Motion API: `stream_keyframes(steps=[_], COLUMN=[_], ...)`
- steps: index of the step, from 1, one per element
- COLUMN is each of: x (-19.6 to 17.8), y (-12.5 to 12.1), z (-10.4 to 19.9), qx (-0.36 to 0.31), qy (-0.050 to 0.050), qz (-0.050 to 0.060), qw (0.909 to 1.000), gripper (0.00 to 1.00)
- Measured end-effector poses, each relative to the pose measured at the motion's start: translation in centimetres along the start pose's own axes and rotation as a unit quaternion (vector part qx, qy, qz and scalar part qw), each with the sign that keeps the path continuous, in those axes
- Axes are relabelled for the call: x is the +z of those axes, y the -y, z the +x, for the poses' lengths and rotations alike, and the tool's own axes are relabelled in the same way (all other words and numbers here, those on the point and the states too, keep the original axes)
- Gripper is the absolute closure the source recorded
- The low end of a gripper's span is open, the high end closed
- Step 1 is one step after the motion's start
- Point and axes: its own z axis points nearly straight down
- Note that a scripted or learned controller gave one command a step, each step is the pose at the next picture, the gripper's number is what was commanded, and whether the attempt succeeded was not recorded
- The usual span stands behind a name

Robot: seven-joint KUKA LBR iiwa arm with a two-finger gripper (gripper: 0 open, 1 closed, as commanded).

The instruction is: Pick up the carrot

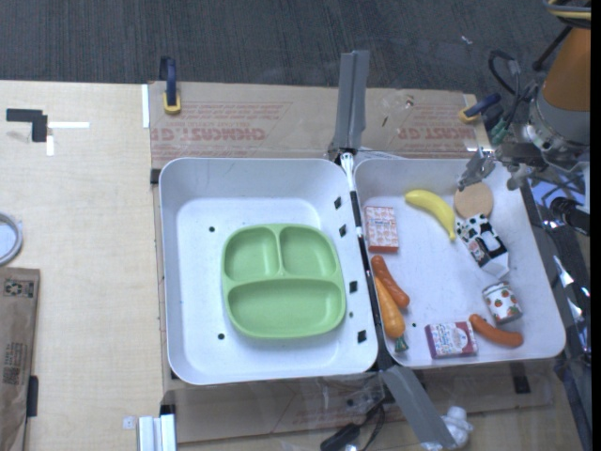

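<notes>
The carrot (391,315) lies in the right bin (441,280) against its left wall, orange with a small green tip toward the front. A second orange piece (389,281) rests just behind it, touching it. My gripper (483,163) hangs over the back right corner of the right bin, beyond a round tan disc (473,199). It is far from the carrot, up and to the right of it. The arm's orange band (573,75) sits above the gripper at the frame's right edge.
The right bin also holds a banana (432,209), a pink patterned carton (381,228), a black-and-white toy (481,239), a small spotted can (503,303), a pink box (451,339) and an orange-red sausage (496,332). A green divided plate (282,282) lies in the left bin.
</notes>
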Motion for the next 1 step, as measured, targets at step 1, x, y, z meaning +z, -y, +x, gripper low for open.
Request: stream_keyframes(steps=[1], x=[8.15], y=[3.07], z=[4.70], qx=[-0.079], qy=[0.003], qz=[-0.014], qw=[0.9968], gripper=[0.00])
